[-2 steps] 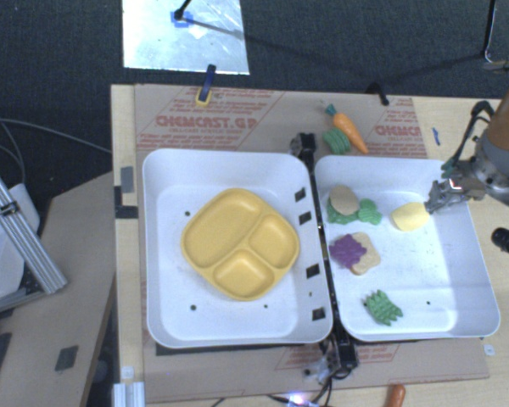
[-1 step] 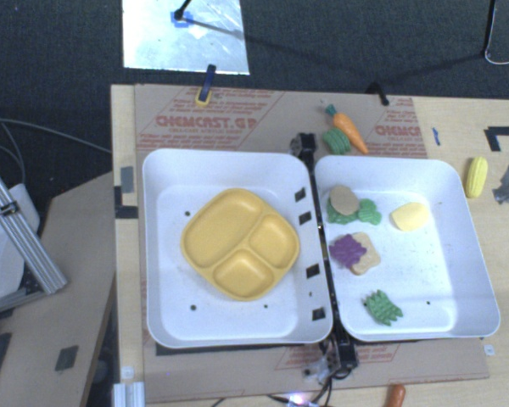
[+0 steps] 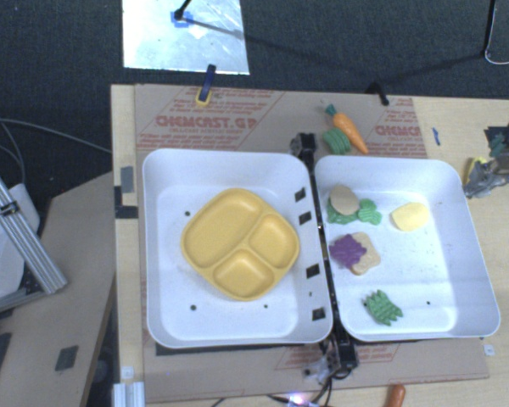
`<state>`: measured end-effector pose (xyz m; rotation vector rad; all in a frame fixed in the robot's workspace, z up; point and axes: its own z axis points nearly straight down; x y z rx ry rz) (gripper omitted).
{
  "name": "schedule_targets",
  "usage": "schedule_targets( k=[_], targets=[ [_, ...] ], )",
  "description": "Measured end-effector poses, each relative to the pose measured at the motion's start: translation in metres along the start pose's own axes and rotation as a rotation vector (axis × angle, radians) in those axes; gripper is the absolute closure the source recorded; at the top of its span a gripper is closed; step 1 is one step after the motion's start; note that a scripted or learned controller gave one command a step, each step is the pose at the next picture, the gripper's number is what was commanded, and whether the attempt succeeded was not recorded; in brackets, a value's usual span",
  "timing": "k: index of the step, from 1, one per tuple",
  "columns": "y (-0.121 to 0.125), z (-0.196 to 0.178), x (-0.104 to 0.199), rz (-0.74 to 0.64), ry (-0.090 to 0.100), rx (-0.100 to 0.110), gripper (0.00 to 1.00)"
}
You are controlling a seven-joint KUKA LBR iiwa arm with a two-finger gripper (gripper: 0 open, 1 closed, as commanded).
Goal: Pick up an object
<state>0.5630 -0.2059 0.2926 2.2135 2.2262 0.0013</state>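
small green ridged plastic leaf toy [image 3: 382,307] nearest camera, in right shallow white bin [image 3: 471,265], low and left of gripper [image 3: 483,176]. gripper at bin's right rim, grip state cannot tell. likely light, stiff, slippery; pinch across narrow width. pale yellow rounded plastic piece [image 3: 410,216] closer to gripper. open floor around; walls well apart.

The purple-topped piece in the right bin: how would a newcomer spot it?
Find the right bin. Near its left wall, below the tan-and-green food piece, lies the purple-topped piece. It alone shows purple, resting on a tan slice.
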Motion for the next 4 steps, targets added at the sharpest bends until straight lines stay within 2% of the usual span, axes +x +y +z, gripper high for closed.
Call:
schedule_targets(
  k=[1,2,3,4],
  targets=[
    [0.061,0.054,0.0,0.0,0.0,0.0,1.0],
    [0.109,0.039,0.094,-0.008,0.004,-0.005,1.0],
    [0.106,0.016,0.031,0.008,-0.003,-0.003,1.0],
    [0.106,0.026,-0.003,0.007,-0.002,-0.002,1.0]
  ],
)
